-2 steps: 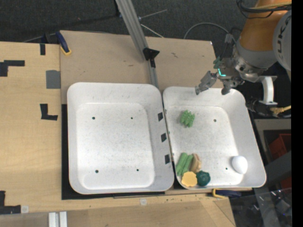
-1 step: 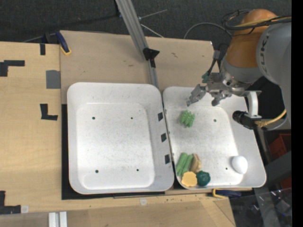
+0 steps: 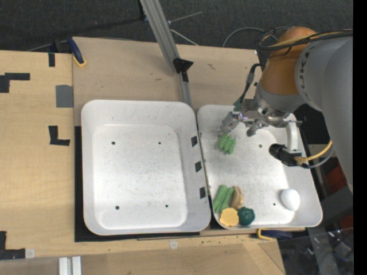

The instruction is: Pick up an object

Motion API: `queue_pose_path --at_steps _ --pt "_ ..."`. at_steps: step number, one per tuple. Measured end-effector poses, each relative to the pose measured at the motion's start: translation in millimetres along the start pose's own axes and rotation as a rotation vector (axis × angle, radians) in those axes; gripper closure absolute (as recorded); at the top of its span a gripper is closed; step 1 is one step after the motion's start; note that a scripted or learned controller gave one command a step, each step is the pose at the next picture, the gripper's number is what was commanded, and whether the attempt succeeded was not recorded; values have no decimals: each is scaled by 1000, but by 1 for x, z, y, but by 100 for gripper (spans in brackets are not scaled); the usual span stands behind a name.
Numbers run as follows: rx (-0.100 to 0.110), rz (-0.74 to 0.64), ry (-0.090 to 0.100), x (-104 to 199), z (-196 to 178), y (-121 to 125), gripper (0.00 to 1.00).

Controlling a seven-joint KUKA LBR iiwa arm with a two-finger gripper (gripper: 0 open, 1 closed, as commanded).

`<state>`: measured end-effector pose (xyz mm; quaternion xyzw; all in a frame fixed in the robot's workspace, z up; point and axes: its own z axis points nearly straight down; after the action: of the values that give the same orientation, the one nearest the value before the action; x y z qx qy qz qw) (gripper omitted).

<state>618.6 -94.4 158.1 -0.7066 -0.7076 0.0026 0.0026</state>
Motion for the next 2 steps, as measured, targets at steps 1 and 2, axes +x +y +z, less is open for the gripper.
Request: queue_pose_path --at_steps 1,2 --pt "1 1 -1 -8 59 -5 0" --pt "-5 -1 0 -7 45 -3 100"
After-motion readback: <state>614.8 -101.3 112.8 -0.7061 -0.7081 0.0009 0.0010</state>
